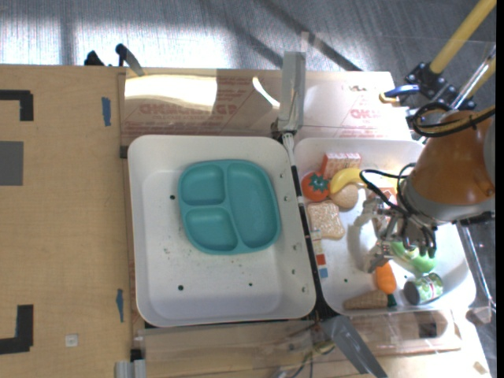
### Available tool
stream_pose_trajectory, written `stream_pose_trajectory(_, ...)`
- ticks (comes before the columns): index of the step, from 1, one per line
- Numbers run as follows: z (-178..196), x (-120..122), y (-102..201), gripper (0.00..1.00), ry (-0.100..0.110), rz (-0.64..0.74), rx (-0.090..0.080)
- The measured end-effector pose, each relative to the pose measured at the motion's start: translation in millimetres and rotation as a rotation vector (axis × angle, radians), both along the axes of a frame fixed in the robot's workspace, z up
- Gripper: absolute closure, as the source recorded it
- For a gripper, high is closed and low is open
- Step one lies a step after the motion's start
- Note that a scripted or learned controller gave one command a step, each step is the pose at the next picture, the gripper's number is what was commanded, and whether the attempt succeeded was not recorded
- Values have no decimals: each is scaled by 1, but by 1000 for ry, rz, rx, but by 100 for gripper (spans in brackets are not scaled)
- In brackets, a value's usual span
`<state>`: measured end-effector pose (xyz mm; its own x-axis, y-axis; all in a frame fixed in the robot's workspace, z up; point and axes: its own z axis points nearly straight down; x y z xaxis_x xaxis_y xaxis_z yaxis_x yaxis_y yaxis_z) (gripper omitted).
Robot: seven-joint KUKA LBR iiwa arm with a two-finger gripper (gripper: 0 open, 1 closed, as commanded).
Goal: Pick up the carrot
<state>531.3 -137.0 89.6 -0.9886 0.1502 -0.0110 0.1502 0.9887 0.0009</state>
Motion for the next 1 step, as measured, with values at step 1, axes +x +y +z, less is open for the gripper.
stream_pose_trajectory(1,1,-46,20,0,-7,-116,-1)
